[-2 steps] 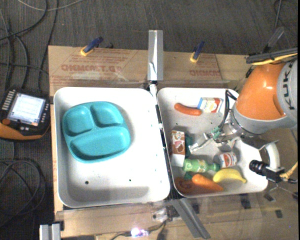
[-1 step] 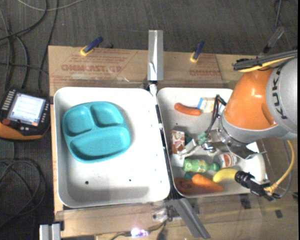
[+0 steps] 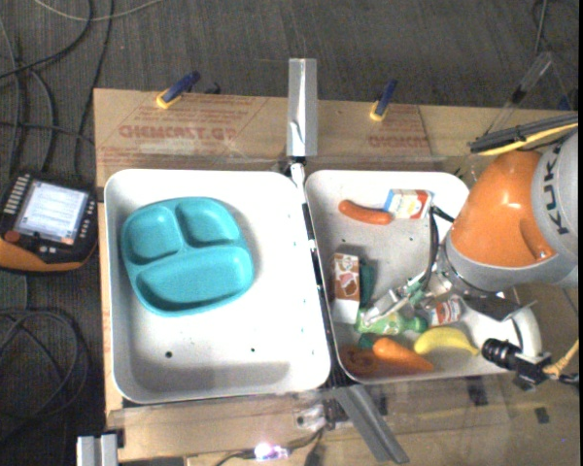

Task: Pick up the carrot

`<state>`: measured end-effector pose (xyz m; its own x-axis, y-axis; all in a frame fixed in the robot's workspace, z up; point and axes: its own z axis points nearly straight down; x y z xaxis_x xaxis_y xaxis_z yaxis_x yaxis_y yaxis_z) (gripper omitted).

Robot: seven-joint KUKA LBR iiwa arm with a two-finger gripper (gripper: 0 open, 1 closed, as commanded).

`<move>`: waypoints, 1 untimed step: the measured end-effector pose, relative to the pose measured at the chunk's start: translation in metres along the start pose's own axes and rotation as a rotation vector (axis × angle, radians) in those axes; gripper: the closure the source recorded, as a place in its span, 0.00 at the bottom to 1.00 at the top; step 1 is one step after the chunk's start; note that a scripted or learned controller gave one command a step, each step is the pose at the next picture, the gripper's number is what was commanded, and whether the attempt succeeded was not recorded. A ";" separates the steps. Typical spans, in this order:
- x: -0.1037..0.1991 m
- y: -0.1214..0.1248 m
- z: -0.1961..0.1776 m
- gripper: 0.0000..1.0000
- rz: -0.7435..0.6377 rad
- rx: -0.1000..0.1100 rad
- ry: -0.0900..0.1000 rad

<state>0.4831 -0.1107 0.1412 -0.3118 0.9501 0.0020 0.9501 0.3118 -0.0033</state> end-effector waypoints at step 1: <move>0.001 0.001 -0.008 1.00 -0.001 0.000 0.003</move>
<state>0.4836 -0.1093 0.1493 -0.3128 0.9498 0.0049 0.9498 0.3129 -0.0030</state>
